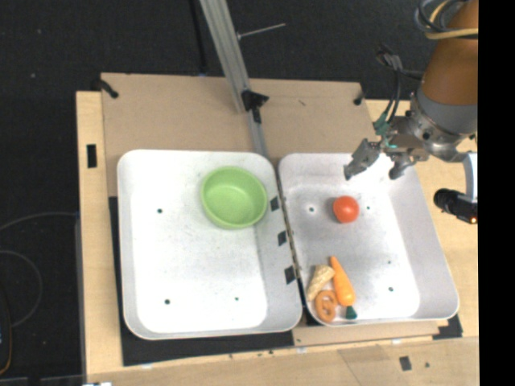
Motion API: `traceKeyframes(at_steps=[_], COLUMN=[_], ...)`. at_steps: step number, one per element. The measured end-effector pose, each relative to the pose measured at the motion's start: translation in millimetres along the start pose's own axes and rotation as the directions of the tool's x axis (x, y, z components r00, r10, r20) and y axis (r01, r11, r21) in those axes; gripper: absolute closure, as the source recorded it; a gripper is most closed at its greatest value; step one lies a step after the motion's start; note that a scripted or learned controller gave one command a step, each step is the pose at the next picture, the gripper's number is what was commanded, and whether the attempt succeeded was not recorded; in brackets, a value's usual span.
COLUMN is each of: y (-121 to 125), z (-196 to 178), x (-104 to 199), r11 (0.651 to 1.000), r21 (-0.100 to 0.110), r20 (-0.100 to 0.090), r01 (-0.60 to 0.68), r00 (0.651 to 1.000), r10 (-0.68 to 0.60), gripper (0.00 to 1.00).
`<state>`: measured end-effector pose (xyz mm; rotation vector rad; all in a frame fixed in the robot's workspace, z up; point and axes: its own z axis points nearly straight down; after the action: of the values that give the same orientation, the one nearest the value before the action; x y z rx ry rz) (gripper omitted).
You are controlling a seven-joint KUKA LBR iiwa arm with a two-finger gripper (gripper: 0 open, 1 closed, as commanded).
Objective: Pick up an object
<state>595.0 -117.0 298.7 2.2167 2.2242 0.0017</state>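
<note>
A small red tomato (346, 209) lies near the middle of the right bin (402, 240). At that bin's front left corner sit an orange carrot (342, 282), a pale beige piece (319, 278) and an orange pretzel-like piece (326, 304), all touching. A green bowl (234, 197) rests upright in the left bin (161, 256), toward its back right. My gripper (377, 165) hangs open above the right bin's back edge, up and to the right of the tomato, with nothing between its fingers.
A slanted grey metal pole (229, 55) runs from the top down to the gap between the bins. Brown board (201, 111) lies behind the bins. A black fixture (455, 203) sticks out at the right bin's right side.
</note>
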Motion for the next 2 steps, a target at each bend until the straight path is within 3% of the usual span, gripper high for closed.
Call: traceKeyframes(at_steps=[1, 2], y=[0, 4], z=[0, 44], x=[0, 3], r11=[1.000, 1.000], r21=[0.000, 0.005], r20=[0.000, 0.002], r01=[-0.001, -0.004], r00=[1.000, 1.000], r10=[0.001, 0.004], gripper=[0.00, 0.00])
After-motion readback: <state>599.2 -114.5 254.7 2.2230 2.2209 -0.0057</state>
